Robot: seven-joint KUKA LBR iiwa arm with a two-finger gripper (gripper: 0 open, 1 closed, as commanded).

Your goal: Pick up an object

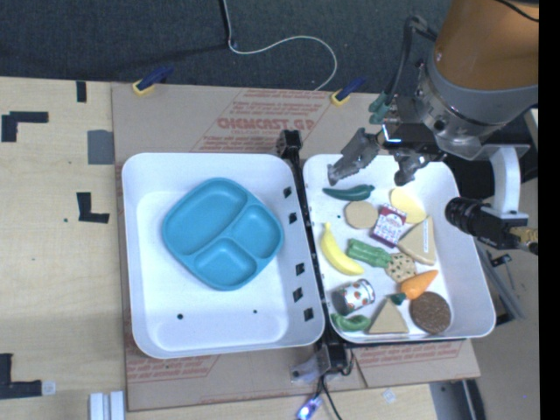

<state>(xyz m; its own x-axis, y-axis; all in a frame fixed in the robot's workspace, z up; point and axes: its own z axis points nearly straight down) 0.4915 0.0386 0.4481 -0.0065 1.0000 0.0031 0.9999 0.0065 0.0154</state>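
Arm: grey with an orange band, reaching in from the right over the top of the right bin.
Gripper: hangs above the far left part of the right bin; one finger slants down-left, the other points down near the bin's far wall.
Jaws: spread wide, nothing between them.
Pepper: dark green, lying just below the left finger; whether they touch cannot be told.
Right bin contents: a tan round, a purple packet, a yellow piece, a banana, a green pod, a cookie, a carrot, a brown disc, a can, a tan wedge and a pale slice, all crowded together.
Left bin: holds a blue tray with three compartments, set near the middle.
Bench: both bins sit side by side on a cardboard sheet; a white cable loops across the dark floor beyond it.
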